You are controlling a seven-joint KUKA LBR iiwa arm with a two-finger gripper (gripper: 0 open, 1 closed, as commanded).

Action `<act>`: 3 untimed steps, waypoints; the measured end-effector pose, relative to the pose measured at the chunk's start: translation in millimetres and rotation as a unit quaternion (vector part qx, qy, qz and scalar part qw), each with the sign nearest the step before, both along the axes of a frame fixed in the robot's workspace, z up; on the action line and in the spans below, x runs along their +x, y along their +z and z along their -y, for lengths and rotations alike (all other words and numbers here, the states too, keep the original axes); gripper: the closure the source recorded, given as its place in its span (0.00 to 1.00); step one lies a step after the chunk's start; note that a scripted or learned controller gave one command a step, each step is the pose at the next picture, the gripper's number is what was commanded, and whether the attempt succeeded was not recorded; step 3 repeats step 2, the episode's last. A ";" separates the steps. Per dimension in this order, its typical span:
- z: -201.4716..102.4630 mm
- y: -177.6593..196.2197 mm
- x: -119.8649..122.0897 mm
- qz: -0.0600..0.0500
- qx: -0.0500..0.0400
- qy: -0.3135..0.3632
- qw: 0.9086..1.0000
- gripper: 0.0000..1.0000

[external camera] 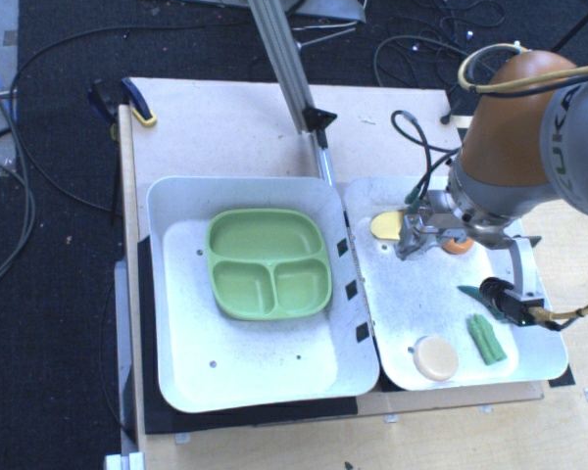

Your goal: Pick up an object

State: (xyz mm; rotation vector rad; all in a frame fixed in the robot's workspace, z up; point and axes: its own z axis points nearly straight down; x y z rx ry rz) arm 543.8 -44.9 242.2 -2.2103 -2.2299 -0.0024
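Reaching down into the right bin [392, 360], the hand [416, 235] hangs between a yellow object [385, 226] and an orange object [458, 246]; this looks like the approach step. Next it must settle on one object before closing.

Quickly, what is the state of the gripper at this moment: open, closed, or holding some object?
Gripper: cannot be told. It is low over the right bin, between the yellow object and the orange object.
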 end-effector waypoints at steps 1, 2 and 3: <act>-63.0 -8.3 -4.9 -0.001 0.000 0.000 1.000 1.00; -118.0 0.3 -9.1 0.001 0.000 0.000 1.000 1.00; -118.0 0.3 -9.1 0.001 0.000 0.000 1.000 1.00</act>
